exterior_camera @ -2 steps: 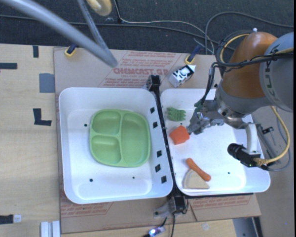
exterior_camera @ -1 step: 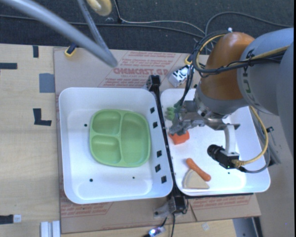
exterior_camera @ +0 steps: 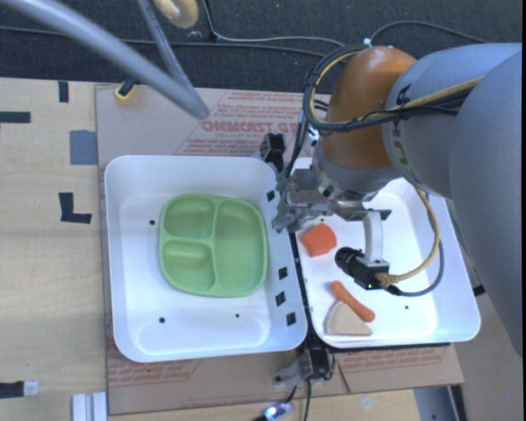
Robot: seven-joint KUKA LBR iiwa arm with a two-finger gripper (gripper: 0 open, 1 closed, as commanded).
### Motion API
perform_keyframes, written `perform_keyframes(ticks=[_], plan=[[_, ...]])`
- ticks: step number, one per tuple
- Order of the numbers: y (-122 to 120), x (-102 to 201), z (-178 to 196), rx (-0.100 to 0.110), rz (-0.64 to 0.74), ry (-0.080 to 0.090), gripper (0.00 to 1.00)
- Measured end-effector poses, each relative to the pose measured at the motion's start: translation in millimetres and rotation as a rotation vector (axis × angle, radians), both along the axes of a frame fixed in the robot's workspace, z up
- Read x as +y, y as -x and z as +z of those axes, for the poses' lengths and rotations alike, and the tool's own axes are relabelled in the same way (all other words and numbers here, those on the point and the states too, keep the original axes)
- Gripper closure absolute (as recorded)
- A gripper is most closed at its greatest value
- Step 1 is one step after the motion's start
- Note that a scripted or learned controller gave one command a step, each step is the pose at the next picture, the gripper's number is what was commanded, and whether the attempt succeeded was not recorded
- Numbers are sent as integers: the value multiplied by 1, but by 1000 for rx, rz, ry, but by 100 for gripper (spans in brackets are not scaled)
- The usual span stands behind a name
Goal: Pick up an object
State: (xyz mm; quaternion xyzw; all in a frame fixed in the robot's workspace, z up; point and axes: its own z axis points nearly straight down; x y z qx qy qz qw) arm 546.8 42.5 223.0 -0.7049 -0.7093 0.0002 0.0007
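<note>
The right bin (exterior_camera: 438, 323) holds an orange-red block (exterior_camera: 317, 239), a small carrot (exterior_camera: 354, 303) and a pale wedge-shaped piece (exterior_camera: 345, 322). My gripper (exterior_camera: 309, 213) hangs over the left part of that bin, right above the orange-red block, with the big orange wrist band (exterior_camera: 364, 103) over it. The arm's body hides the fingertips. The carrot and wedge lie apart from the gripper, nearer the front edge.
A green sectioned plate (exterior_camera: 214, 244) lies in the left bin (exterior_camera: 131, 323). A black cable fitting (exterior_camera: 359, 268) hangs by the gripper over the right bin. Grey rods (exterior_camera: 171, 60) cross the upper left. Cardboard (exterior_camera: 245, 121) lies under both bins.
</note>
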Motion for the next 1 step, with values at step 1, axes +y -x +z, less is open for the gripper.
perform_keyframes(ticks=[1], plan=[[-9,52,-11,1,0,0,100]])
